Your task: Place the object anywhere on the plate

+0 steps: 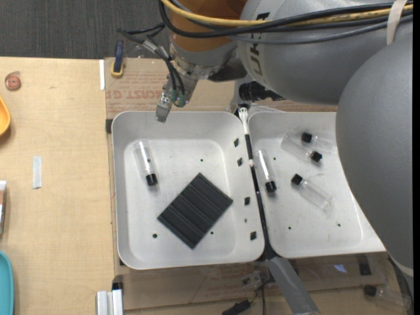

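Hand (164,110) is hovering over the far-left rim of the left bin (125,195); can't tell its state. The vial (145,162) is lying on the bin floor, left of the black ribbed plate (195,209), not touching. Prob. light, rigid, slippery, apt to roll — I'd be gripping across the mid-body, w/ care.

Wooden bench (59,195) bears left bin (128,241) beside right bin (354,238)

The arm (315,51) runs off the top and right edges, hiding the right bin's (308,235) three o'clock side. At nine o'clock, an orange dish (3,123) and teal object (5,284) are cut off. The gripper's (163,112) fingertips are too small to judge.
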